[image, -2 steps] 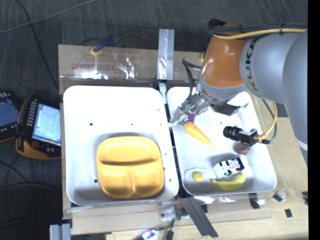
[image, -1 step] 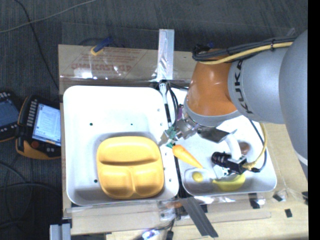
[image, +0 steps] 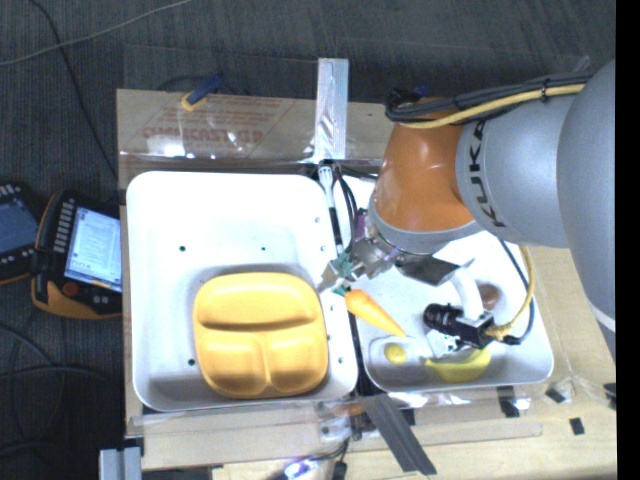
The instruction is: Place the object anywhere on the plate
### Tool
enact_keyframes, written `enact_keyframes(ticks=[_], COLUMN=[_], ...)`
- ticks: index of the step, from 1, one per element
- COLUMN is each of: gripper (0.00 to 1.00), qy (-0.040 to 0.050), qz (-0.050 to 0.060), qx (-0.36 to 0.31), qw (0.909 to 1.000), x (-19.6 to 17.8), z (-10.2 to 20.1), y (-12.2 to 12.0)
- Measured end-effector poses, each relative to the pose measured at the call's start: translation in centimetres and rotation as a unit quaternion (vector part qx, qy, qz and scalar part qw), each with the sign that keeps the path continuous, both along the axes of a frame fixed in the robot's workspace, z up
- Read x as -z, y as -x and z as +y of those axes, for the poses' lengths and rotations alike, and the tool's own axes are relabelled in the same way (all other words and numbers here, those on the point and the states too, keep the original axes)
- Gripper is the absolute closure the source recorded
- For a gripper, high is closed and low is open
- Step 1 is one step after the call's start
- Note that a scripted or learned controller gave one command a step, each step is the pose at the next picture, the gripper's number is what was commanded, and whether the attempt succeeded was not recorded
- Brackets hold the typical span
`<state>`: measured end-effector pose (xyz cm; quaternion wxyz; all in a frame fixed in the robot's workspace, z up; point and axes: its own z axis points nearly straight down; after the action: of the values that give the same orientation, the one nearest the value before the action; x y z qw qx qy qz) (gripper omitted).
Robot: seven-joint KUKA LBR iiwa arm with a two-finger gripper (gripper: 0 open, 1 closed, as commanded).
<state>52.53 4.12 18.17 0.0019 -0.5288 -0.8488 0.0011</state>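
- gripper (image: 345, 271) sits right over the divider between the two bins, honestly can't tell how it's set
- carrot (image: 374, 311) lies just below-right of it, in the right bin (image: 535, 353)
- yellow plate (image: 262, 333) is down-left of it, in the left bin (image: 220, 218)
- banana (image: 460, 367) further off right

We see two white bins (image: 160, 218) of smooth, slightly glossy plastic. The yellow plate (image: 262, 333) looks like matt moulded plastic with a soft sheen along its ridges. The carrot (image: 374, 312) has a smooth, waxy plastic look, as does the banana (image: 458, 366). The arm's grey casing (image: 560, 168) appears satin-smooth, and its orange band (image: 425, 173) glossier. The surface (image: 230, 123) shows bare matt wood under a clear, shiny plastic sheet. The floor (image: 100, 28) looks like rough dark carpet.
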Motion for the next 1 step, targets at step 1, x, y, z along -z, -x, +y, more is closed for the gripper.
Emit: enact_keyframes(ticks=[1], gripper=[0.00], qy=[0.0000], qz=[0.000], qx=[0.000], qw=[1.0000], x=[0.00], z=[0.00], y=[0.00])
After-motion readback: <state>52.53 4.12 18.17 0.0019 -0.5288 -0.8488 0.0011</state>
